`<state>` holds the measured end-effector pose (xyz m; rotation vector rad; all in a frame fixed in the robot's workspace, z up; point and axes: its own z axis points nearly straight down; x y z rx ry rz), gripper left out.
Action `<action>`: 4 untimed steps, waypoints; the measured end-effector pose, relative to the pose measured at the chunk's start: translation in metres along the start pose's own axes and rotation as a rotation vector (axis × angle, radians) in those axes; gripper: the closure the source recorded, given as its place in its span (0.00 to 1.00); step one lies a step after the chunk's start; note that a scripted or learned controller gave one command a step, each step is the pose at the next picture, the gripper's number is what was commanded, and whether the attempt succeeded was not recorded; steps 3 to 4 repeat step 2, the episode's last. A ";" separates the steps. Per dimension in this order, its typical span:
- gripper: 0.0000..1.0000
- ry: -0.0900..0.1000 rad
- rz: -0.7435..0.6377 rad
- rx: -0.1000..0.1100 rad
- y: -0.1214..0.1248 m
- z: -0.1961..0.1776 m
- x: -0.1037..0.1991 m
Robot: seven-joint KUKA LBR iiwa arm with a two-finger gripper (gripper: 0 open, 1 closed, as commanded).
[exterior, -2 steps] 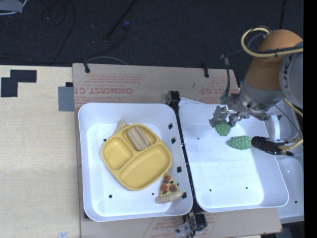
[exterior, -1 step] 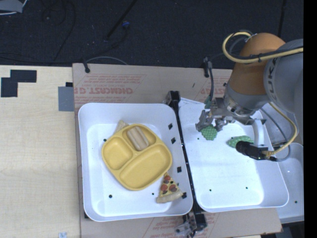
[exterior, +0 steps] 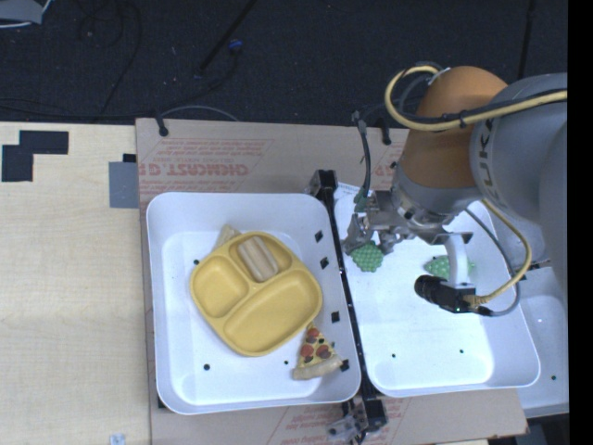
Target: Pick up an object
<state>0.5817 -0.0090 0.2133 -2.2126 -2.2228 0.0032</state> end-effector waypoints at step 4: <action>1.00 -0.001 0.000 0.001 -0.033 -0.001 0.089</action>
